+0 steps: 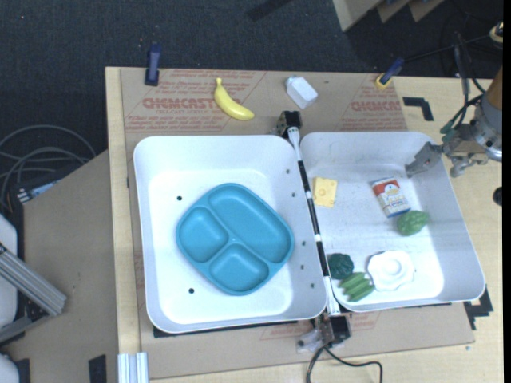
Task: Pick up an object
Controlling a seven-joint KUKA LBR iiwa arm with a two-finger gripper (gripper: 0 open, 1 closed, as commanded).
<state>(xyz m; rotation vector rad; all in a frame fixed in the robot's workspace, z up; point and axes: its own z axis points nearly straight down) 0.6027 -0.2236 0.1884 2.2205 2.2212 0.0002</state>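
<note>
Two shallow white bins sit side by side on a tan worktop (200, 106) printed with red lettering. The left bin (152, 214) carries a blue divided plate (231, 236) with three compartments, lying slightly turned near the bin's middle.

The right bin (447, 270) holds the loose things. A yellow cheese-like square (324, 191) lies close to the bin's left wall, toward the far side. A small red and white carton (389, 196) lies right of centre, and a green leafy item (412, 223) sits just beside its near end. In the near part of the bin a white round object (390, 269) rests, with a dark green broccoli piece (340, 264) to its left and a lighter green pod-shaped item (356, 286) just nearer than the broccoli, close to the white round object.

On the worktop beyond the bins a yellow banana (231, 102) lies above the left bin's far edge, and a small white block (301, 92) lies to its right, well apart from it. A blue clip (152, 62) stands at the far left edge of the worktop and another blue and yellow clip (389, 73) at the far right.

The arm enters at the right edge, and its gripper (427, 159) hangs over the far right corner of the right bin, well apart from the carton and the other items. The jaws are seen at a slant and blurred, so whether they are released or clenched cannot be told; nothing shows between them.
</note>
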